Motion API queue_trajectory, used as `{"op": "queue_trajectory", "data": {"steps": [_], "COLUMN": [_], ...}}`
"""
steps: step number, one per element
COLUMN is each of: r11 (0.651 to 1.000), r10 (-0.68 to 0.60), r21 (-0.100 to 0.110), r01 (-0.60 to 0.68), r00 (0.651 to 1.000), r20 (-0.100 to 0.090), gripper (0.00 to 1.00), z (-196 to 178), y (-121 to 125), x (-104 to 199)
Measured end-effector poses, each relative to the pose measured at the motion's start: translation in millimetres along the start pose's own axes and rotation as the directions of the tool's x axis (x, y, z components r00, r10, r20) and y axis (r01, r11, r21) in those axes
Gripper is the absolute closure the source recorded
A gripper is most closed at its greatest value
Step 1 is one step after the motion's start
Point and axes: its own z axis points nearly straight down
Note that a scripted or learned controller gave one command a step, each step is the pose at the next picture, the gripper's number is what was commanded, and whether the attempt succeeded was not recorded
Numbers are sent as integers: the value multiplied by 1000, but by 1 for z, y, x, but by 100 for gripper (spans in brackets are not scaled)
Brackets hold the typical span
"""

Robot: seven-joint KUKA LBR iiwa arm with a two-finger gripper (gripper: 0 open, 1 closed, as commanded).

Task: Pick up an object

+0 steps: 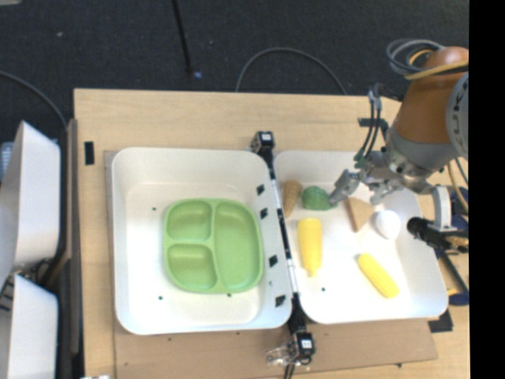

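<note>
The gripper (357,186) hangs in the right bin (410,310), just right of the green object (316,198). Whether it is spread or clamped cannot be told. The tan wedge (359,212) lies directly below it.

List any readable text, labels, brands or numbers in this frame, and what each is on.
None readable.
The green divided tray, both white bins, the yellow items and the white egg-shaped item carry no visible print.
The arm's orange band shows no legible marking.
The black clips between the bins are too small to read.
</note>
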Motion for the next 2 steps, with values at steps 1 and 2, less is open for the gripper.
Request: {"op": "queue_trajectory", "data": {"steps": [1,2], "r11": [1000,1000], "r10": [-3,-1], "r21": [-14,-11], "r01": [3,2], "r00": [1000,1000], "r20": [2,2], "gripper": [0,0], "z": [-9,41], "y": [3,-7], "x": [0,-1]}}
